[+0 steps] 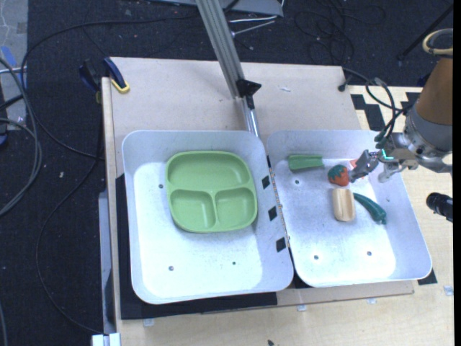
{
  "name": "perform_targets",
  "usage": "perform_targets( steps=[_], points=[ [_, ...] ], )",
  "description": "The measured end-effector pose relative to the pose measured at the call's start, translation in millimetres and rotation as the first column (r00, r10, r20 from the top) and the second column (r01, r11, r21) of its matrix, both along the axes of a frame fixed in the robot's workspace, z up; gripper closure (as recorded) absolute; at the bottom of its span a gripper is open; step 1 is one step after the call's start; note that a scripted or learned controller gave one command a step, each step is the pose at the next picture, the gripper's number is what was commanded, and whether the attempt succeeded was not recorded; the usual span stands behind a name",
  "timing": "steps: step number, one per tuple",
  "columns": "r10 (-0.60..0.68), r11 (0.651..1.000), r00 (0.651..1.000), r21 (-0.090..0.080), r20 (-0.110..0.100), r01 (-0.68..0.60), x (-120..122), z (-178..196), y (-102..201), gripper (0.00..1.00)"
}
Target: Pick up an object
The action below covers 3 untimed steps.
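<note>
We find the work in the right bin (403,254), toward its far right corner. Four items lie there: a tan block (343,205), long axis running from the bin's far edge toward its near edge; a red and orange piece (338,174) touching the block's far end; a green piece (305,163) near the far edge, long axis parallel to that edge; and a dark green curved piece (370,207) just beside the block on its right, slanting toward the near right.

The arm (434,110) enters over the bin's right edge, its wrist bent toward the bin's interior. The gripper (364,166) sits low, just right of the red and orange piece. We cannot tell whether the jaws are open or closed.

In the left bin (144,265) a green divided tray (212,191) lies near the far edge.
</note>
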State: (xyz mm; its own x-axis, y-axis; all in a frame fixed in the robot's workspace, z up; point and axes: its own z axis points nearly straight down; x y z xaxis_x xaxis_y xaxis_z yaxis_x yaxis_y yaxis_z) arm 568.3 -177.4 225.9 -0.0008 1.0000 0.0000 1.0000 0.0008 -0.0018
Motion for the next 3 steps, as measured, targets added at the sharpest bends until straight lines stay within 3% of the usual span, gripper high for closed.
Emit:
perform_targets(
  steps=[1, 3],
  points=[
    [0.0, 1.0, 1.0, 0.0, 0.002, 0.0, 0.5, 0.7, 0.0, 0.0],
    [-0.001, 1.0, 1.0, 0.0, -0.002, 0.001, 1.0, -106.0, -4.2, 0.0]
  ],
)
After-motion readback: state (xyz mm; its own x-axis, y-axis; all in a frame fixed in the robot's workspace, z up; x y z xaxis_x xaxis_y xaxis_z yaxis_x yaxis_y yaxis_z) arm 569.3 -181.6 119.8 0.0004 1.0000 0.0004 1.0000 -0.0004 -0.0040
